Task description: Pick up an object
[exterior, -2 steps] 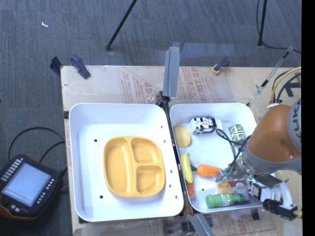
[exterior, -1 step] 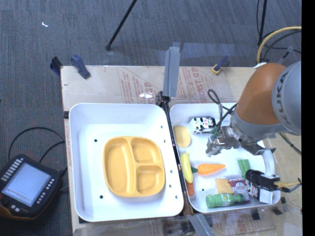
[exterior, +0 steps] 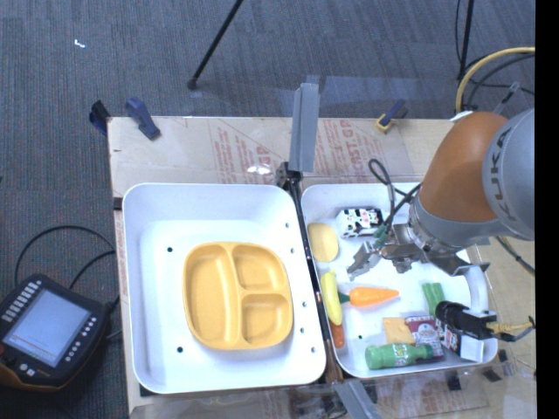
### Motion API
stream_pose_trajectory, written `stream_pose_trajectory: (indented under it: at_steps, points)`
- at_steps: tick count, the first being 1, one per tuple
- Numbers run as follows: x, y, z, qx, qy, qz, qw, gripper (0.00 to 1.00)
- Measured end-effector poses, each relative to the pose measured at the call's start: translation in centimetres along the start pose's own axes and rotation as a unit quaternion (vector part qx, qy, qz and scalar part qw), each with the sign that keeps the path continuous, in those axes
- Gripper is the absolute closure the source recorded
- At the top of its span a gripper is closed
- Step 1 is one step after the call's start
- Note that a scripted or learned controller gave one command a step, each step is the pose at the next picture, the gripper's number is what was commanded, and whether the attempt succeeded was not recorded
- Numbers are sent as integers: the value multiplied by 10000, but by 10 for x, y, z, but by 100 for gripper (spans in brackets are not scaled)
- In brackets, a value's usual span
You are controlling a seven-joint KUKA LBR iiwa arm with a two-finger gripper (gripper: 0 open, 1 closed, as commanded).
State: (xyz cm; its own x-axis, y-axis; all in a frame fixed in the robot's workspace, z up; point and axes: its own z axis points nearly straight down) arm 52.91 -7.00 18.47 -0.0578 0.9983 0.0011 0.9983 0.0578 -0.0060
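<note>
My gripper (exterior: pixel 369 258) hangs over the middle of the right bin (exterior: pixel 395 195), its fingers spread open with nothing between them. Just below it lies an orange carrot (exterior: pixel 376 297) with its green end pointing left. A pale yellow potato-like piece (exterior: pixel 323 242) sits to the gripper's left, and a black-and-white spotted item (exterior: pixel 359 222) lies just behind it. A yellow banana (exterior: pixel 331 297) lies along the bin's left wall.
The right bin's front holds a green bottle (exterior: pixel 398 354), a yellow cheese slice (exterior: pixel 397 329), a red-and-white packet (exterior: pixel 423 326) and a green stick (exterior: pixel 432 297). The left bin (exterior: pixel 153 225) holds a yellow divided plate (exterior: pixel 237 294).
</note>
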Motion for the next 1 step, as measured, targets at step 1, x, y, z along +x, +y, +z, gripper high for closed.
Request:
stream_pose_trajectory:
  at_steps: [1]
  points:
    - [-13, -23, 100, 4, -3, -298, 9996, 0]
